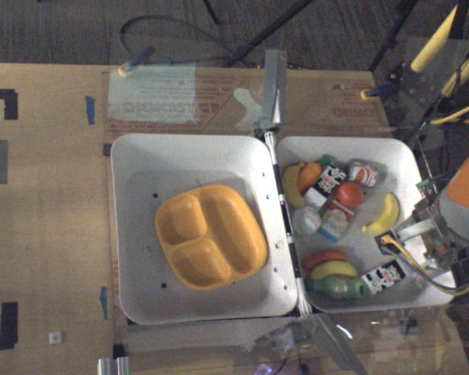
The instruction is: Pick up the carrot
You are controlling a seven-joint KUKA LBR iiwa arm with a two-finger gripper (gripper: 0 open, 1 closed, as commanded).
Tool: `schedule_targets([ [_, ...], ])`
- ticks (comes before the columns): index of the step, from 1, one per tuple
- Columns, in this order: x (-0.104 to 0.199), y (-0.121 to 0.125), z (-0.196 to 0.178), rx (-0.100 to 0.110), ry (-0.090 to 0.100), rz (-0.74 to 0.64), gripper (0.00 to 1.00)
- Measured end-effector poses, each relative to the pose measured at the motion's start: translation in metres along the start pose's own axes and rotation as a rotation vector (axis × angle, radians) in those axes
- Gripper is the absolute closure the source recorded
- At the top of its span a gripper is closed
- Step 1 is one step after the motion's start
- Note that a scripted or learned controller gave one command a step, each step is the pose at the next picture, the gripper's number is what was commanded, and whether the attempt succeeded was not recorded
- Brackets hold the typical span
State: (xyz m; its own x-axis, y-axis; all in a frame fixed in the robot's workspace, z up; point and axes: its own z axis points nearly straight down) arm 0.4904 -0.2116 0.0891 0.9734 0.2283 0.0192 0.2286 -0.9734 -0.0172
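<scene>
Cow-print carton [384,276] nearest; no legible writing; carrot [309,176] far side.

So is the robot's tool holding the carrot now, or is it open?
Tool: cannot be told; it sits at the right edge of the right bin, with nothing visibly held.

The wooden bench [47,233] carries two shallow white bins side by side: the left bin [133,209] near its middle, the right bin [402,158] toward its right edge. Blue tape strips [89,109] and black tape marks [3,102] lie near the bench's left edge.
</scene>
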Motion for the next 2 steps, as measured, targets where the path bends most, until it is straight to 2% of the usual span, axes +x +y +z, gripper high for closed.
schedule_targets([
  [1,-0.0067,0.0016,-0.0042,0.001,-0.019,0.003,1.00],
  [2,-0.0030,-0.0009,-0.0054,0.004,-0.013,-0.002,0.00],
])
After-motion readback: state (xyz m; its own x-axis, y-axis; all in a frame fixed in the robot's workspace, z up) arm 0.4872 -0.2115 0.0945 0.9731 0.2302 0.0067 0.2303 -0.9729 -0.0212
